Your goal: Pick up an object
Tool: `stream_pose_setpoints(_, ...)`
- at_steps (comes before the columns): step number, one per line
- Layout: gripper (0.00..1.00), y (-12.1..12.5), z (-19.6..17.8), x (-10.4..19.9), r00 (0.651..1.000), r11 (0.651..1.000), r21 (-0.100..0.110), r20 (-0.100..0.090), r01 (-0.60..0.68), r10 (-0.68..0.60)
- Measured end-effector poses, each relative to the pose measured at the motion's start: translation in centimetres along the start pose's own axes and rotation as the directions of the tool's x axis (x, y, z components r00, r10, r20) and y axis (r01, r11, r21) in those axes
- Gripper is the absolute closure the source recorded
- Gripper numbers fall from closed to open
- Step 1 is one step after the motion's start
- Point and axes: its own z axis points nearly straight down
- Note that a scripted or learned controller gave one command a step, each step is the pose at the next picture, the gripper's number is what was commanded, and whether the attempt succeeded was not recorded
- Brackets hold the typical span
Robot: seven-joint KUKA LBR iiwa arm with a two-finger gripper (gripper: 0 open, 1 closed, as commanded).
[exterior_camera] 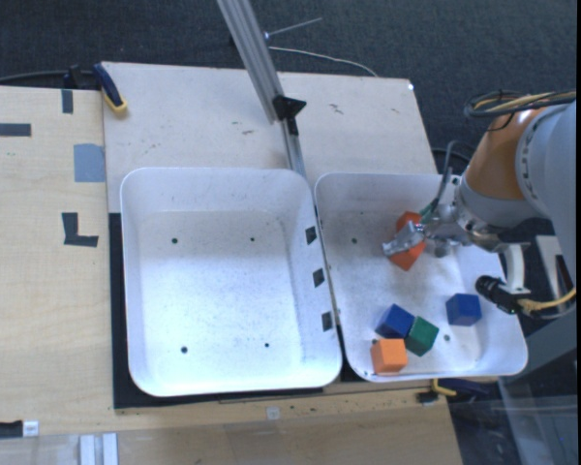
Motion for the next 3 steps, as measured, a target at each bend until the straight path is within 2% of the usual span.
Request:
stream_pose_setpoints(1,0.0,-4.4,0.2,-1.4,1.0,1.0,0.009,0.001,-0.003,0.003)
stream_pose_setpoints(2,0.0,2.5,0.1,0.1,1.0,1.0,0.001,0.002,0.004,-0.004)
stream_pose_setpoints(3,0.0,1.0,0.2,0.8,1.0,1.0,0.007,0.002,-0.001,0.001)
